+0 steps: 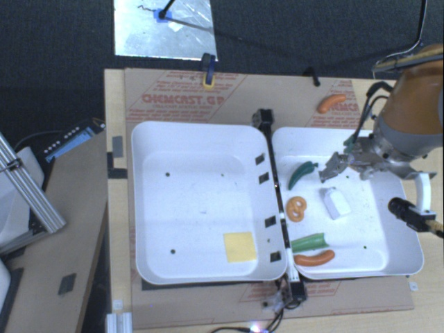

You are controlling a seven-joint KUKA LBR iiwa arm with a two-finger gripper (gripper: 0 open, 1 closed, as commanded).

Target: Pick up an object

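My gripper (331, 171) hangs over the right bin (397, 252), near its back half. Just left of it lies a dark green pepper (302, 173), and a white block (336, 203) sits just below it. Nearer the front are an orange pretzel (296, 209), a light green vegetable (309, 241) and an orange sausage (314, 258). I see nothing held in the gripper. The grey wrist and orange band (416, 103) reach in from the right.
The left bin (159, 151) holds a flat yellow square (239, 246) near its front right. A second orange sausage (331, 103) lies on the cardboard behind the right bin. A black divider with clips (274, 186) runs between the bins.
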